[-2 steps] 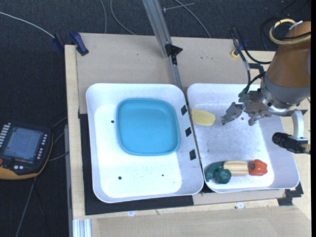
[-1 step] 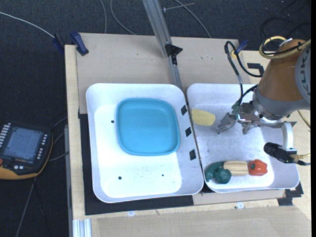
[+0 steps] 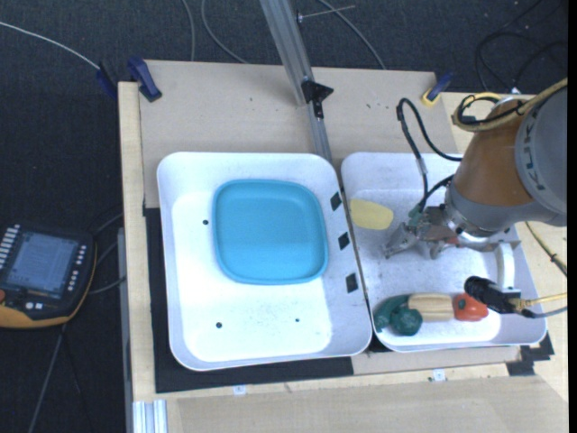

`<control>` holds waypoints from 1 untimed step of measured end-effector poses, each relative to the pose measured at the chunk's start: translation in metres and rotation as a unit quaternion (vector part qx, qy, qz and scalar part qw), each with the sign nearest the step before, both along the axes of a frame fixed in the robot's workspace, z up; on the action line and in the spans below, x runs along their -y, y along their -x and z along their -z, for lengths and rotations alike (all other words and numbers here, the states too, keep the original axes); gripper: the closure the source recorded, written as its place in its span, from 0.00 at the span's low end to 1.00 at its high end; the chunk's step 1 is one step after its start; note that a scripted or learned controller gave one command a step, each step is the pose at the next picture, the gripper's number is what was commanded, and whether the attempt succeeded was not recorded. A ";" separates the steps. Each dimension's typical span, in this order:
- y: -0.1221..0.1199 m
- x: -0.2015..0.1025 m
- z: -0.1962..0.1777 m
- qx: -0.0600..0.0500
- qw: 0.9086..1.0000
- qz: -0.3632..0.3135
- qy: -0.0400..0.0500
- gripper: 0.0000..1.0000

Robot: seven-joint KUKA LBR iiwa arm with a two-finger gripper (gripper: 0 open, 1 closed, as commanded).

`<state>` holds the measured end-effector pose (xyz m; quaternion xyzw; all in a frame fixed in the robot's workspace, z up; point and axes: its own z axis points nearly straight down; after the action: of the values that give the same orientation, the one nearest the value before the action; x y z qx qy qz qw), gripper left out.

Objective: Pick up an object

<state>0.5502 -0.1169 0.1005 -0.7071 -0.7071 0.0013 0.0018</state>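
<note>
My gripper point(image 3: 415, 245) hangs low over the middle of the right bin point(image 3: 388, 171), its grey fingers point(image 3: 394, 244) spread open with nothing between them. A pale yellow flat piece point(image 3: 370, 213) lies just up and left of the fingers, apart from them. Along the bin's front wall lie a dark green lump point(image 3: 398, 317), a tan wooden cylinder point(image 3: 431, 307) and a small red piece point(image 3: 469, 308), all below the gripper.
The left bin point(image 3: 185, 269) holds a blue square plate point(image 3: 270, 231). A grey metal pole point(image 3: 293, 39) slants down from the top to the gap between the bins. The arm's body covers the right bin's right side.
</note>
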 end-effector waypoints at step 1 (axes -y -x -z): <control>-0.002 0.000 -0.013 0.003 1.000 0.000 0.000 1.00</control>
<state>0.5519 -0.1169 0.1135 -0.7070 -0.7072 -0.0006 -0.0003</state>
